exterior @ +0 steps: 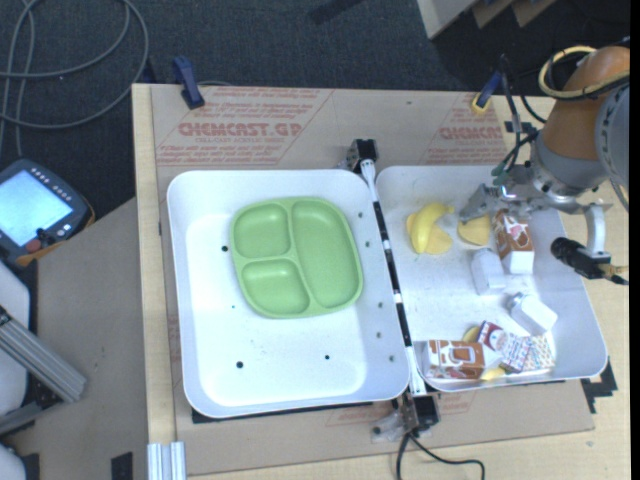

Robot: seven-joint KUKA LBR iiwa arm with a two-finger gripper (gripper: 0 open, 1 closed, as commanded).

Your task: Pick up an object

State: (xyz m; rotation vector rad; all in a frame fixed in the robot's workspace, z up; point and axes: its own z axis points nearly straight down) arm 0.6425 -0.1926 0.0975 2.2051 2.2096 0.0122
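Observation:
The right bin (570, 368) holds several small items. A yellow banana-shaped toy (428, 229) lies at its upper left, with a second yellow piece (476, 231) beside it. A small red-and-white carton (515, 247) stands just right of that piece. My gripper (506, 202) hangs low over the bin's far side, directly above the carton and the second yellow piece. Whether it touches either one is unclear. Two white blocks (488, 271) (531, 312) lie below the carton. Printed packets (456, 357) (521, 351) rest along the near wall.
The left bin (200, 368) carries a green divided plate (297, 256) in its middle. The grey arm with its orange band (590, 78) comes in from the upper right, with cables around it. A black part (578, 258) juts over the right bin's right edge.

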